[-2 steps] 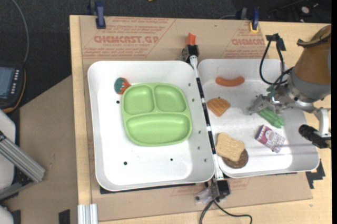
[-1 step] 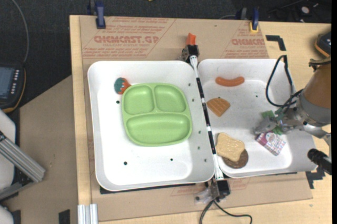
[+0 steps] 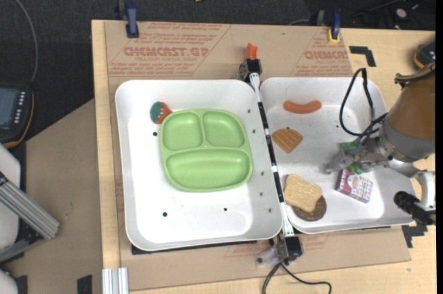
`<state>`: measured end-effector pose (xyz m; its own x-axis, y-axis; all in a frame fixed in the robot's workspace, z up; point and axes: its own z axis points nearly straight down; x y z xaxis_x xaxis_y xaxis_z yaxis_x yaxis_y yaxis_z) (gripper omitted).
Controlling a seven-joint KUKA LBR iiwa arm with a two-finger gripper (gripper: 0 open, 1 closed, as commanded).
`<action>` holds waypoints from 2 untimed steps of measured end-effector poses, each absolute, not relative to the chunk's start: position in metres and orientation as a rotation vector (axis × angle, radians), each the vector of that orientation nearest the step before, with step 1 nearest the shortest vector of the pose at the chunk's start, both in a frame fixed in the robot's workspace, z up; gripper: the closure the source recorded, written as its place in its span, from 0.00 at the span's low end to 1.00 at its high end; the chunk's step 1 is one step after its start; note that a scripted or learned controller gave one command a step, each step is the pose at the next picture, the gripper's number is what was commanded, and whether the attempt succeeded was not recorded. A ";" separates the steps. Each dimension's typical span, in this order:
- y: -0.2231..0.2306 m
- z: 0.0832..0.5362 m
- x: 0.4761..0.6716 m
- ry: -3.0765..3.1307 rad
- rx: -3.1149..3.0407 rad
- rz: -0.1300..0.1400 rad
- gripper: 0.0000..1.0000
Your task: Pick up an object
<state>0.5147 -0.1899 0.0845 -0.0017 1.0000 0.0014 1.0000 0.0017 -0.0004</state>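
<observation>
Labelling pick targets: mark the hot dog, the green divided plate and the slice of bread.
hot dog (image 3: 302,106), camera view, middle of the sausage.
green divided plate (image 3: 205,171), camera view, floor of its large front compartment.
slice of bread (image 3: 302,191), camera view, centre of its top face.

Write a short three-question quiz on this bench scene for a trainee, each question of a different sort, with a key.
1. True or false: the green divided plate lies in the right bin.
2. Which item lies nearest the far edge of the right bin? A) the sausage B) the toast slice C) the pink packet
3. Fill in: the gripper is above the ___ bin.

Key: 1 false, it lies in the left bin; 2 A; 3 right.
</observation>
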 end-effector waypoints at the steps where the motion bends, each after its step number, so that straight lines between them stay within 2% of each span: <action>1: -0.186 0.085 0.510 -2.220 -2.220 0.001 0.00; 2: -0.190 0.084 0.509 -2.222 -2.222 0.000 0.00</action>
<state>0.5094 -0.1902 0.0844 0.0002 1.0000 -0.0001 1.0000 -0.0002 0.0004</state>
